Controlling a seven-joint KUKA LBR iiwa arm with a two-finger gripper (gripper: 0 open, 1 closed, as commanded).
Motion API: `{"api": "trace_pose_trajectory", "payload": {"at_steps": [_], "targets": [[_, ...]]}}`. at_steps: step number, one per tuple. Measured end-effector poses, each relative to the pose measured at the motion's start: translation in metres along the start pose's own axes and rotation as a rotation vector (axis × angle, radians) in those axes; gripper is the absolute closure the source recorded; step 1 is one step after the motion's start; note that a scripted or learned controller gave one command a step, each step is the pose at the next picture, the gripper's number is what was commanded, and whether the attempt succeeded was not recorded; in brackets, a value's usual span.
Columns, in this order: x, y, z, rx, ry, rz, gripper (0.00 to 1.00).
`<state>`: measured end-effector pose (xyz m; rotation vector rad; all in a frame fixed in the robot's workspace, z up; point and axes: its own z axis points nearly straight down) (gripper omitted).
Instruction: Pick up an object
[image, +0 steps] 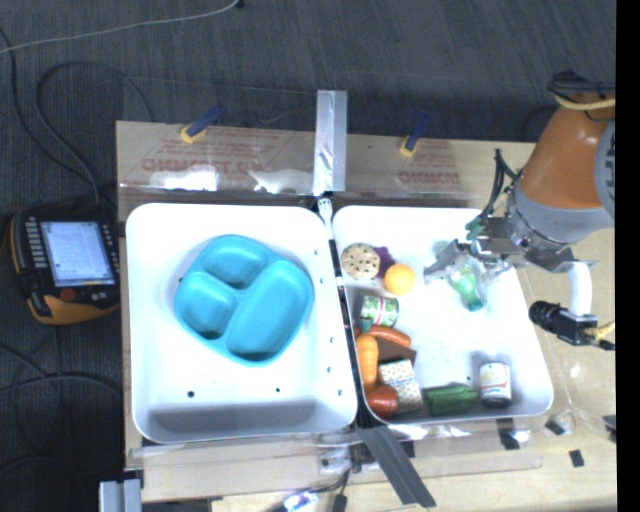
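Note:
My gripper (463, 262) hangs over the upper right part of the right bin (520, 330), on the grey arm with its orange band (565, 160). A small translucent green object (469, 289) sits right at the gripper's lower tip, touching or nearly touching it; I cannot tell whether it is gripped or lying on the bin floor. Along the bin's left side are a round cookie (360, 261), an orange ball (399, 278), a green can (380, 311) and an orange carrot (367, 362).
The right bin's front holds a patterned box (399, 379), a red fruit (383, 402), a dark green bottle (452, 399) and a small jar (494, 382). The left bin (160, 400) carries a blue three-part plate (243, 297). A pendant (65, 262) lies at far left.

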<state>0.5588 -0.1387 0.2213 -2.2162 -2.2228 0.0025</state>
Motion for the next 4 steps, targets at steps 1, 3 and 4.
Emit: {"api": "trace_pose_trajectory", "payload": {"at_steps": [1,3,4], "targets": [[-0.086,0.018,0.033,0.000,-0.003,-0.091,0.00],[-0.065,0.043,0.119,-0.003,0.002,-0.232,1.00],[-0.068,0.078,0.030,-0.004,-0.004,-0.135,1.00]]}}
